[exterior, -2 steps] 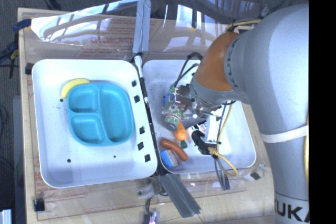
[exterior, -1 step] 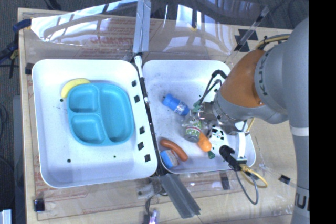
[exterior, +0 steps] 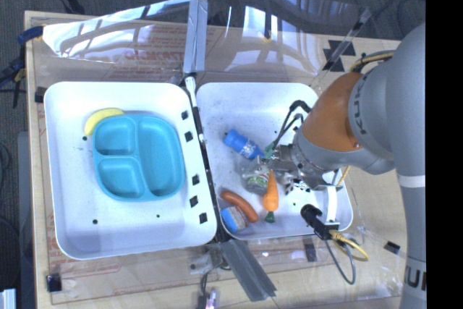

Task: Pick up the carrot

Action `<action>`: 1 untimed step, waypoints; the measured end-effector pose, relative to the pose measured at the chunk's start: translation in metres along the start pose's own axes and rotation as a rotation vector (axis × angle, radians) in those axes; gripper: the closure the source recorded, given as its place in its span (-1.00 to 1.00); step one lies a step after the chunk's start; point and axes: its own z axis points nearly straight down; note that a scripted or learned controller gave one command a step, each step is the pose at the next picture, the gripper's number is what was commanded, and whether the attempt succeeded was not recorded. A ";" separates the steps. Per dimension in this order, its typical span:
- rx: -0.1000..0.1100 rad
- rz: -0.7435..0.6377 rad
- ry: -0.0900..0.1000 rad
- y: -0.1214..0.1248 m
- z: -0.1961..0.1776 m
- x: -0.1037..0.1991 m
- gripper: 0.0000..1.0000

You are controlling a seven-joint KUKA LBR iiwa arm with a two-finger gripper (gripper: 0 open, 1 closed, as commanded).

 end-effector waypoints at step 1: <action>-0.003 -0.007 0.000 0.002 -0.011 0.001 1.00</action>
